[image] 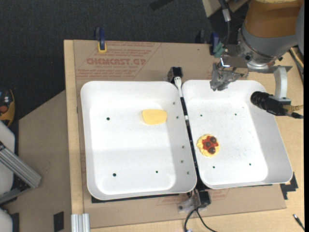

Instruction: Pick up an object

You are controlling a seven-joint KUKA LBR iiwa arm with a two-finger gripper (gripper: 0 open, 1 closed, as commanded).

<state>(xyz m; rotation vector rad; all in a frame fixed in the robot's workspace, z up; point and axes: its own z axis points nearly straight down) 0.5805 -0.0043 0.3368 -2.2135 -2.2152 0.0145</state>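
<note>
Yellow slab (154, 116) alone in left bin (96, 144); topped round (208, 145) in right bin (260, 144).

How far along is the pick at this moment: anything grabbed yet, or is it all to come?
Nothing looks picked. The yellow piece lies flat in the left bin, and the round yellow piece with red and dark spots lies in the right bin, near its left wall. The claw hangs at the right bin's far edge, apart from both, with nothing visible in it. Reaching, gripping and lifting all remain.

Arm (273, 13) cut off top edge; toppings on pastry (208, 145) perhaps berries.
</note>
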